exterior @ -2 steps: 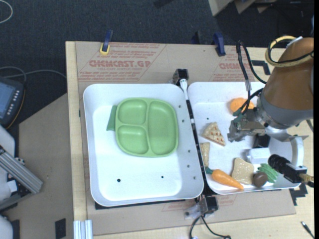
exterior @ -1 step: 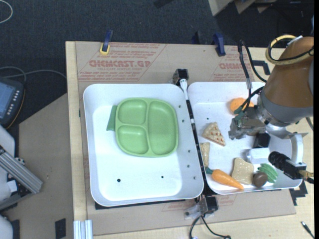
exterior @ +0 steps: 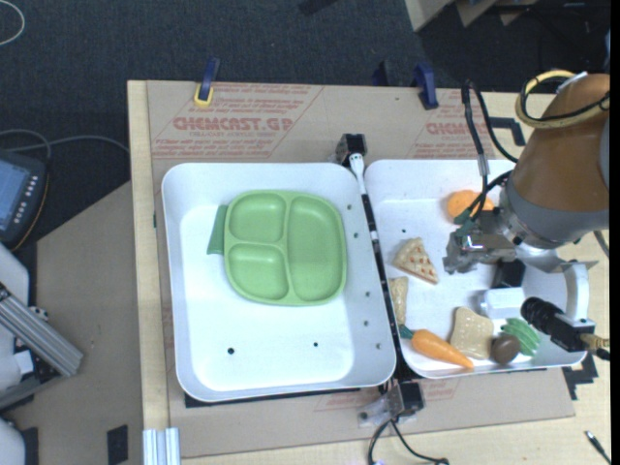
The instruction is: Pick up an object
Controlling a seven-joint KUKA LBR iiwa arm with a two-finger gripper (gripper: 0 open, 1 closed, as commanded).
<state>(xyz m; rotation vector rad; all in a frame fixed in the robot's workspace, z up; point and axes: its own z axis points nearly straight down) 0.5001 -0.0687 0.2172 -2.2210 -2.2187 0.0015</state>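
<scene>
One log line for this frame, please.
stage: reaching | gripper: above right bin, near pizza slice toy | held: nothing seen | left bin: green divided plate

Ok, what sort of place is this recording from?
Probably a robotics lab test bench: two white bins on a clamped board, toy food like a carrot, and loose cables on carpet.

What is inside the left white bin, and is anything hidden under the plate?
The shallow left white bin holds one light green plastic plate with three compartments, lying flat with nothing on it. Whatever might lie beneath the plate is covered and cannot be seen.
</scene>
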